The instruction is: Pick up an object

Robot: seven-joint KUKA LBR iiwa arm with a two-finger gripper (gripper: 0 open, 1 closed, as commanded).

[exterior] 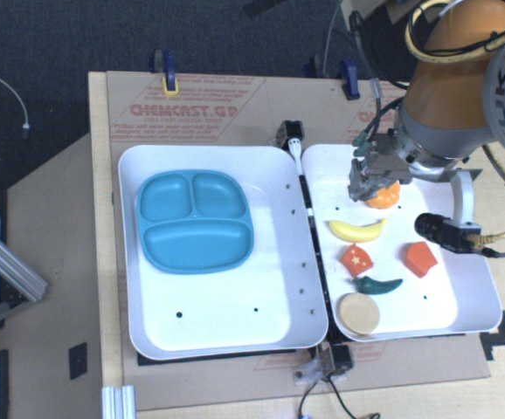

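White bins, two, side by side on the worktop. Left bin (pixel 148 321): one blue divided plate (pixel 196 221), toward its far left corner. Right bin (pixel 471 308): six loose items. One orange fruit (pixel 385 196) near the far edge, directly under the claw (pixel 368 182); claw low over it, touching or nearly so, finger spread cannot be told. One yellow banana (pixel 356 230) just in front. One red piece with a star (pixel 356 259), one red-orange block (pixel 419 259), one dark green pepper (pixel 378 284), one tan disc (pixel 358 313) at the near left corner.
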